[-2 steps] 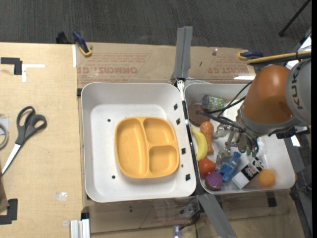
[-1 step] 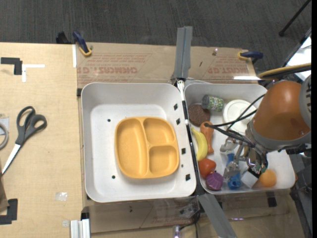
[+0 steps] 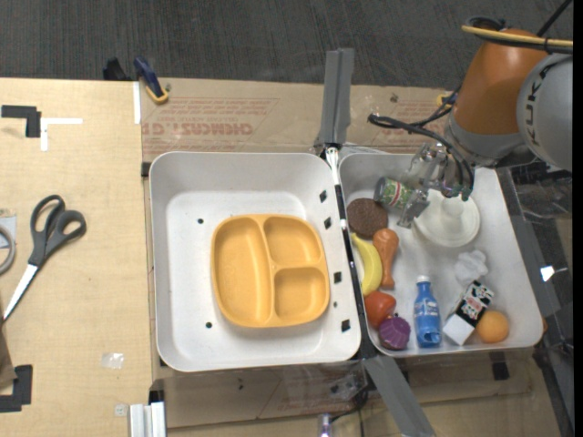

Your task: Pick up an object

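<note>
Grey metal fingers of the gripper [image 3: 421, 192] hang low over the far end of the right white bin [image 3: 516, 244], with a small green-and-white labelled can [image 3: 395, 192] lying just at their tips. Whether the can sits between them or merely beside them I cannot tell, nor how wide they stand. Nothing looks lifted clear yet, so the pick seems still to be made or confirmed

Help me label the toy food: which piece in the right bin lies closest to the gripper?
The brown round patty, just left of the gripper. The banana, drumstick, tomato and orange lie farther toward the front.
</note>
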You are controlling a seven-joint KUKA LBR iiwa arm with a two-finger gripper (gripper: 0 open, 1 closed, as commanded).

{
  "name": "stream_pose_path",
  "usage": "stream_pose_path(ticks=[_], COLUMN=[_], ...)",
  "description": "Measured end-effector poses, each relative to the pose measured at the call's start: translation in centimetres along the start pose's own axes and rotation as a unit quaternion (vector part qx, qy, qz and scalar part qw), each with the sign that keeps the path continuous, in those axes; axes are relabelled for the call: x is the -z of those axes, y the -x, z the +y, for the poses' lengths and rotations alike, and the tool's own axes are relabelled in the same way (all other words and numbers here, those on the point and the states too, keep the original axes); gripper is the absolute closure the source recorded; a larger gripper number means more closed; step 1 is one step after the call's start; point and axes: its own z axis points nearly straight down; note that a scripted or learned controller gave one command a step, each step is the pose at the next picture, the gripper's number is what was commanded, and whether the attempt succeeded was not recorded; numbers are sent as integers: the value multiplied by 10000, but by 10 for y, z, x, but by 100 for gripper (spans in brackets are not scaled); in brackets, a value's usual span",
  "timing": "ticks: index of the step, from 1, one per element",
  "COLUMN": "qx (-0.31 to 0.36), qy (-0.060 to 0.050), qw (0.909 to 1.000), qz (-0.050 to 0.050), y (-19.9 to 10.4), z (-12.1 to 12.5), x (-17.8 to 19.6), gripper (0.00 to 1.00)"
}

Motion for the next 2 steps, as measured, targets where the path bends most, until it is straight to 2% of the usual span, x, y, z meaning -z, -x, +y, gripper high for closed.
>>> stream_pose_path(ticks=[1, 2], qx=[185, -440], qy=[-4, -3], qw=[9998, 9990], qz=[32, 21], y=[-95, -80], z=[0, 5], x=[-30, -30], gripper=[0, 0])
